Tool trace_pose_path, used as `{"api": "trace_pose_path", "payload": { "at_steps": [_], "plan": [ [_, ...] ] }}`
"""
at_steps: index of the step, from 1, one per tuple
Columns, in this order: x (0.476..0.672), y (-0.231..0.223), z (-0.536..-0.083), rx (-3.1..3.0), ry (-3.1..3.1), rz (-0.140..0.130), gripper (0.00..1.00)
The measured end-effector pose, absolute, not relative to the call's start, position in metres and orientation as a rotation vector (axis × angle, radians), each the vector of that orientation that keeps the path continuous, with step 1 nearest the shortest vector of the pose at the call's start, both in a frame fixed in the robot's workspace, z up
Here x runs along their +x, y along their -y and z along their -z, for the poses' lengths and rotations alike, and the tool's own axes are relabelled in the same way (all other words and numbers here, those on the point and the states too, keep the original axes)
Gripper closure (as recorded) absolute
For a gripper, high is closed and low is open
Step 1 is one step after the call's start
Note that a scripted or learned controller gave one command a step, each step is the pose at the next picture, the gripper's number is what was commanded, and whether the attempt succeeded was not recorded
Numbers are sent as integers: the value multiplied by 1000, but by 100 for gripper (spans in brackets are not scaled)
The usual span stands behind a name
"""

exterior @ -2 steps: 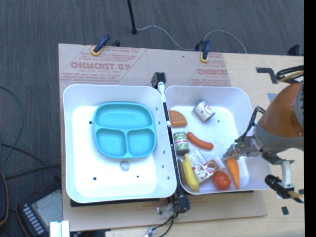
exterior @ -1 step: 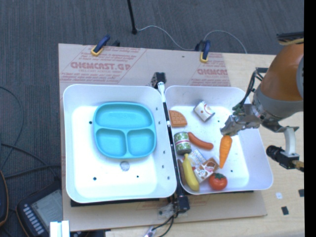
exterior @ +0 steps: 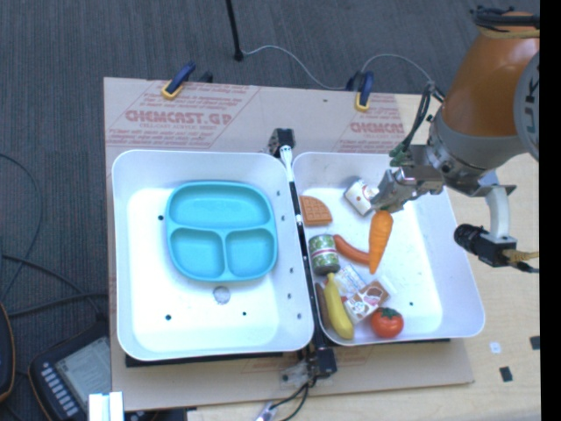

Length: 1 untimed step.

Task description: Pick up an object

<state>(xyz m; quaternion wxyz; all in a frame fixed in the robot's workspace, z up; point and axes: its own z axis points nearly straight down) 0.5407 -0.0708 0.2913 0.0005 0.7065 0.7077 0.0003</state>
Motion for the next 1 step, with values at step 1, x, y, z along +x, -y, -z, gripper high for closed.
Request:
{"api": "trace_pose_path", "payload": {
  "at_steps": [1],
  "plan": [
    [512, -9, -233, 2221, -2225, 3, 100]
  ]
}}
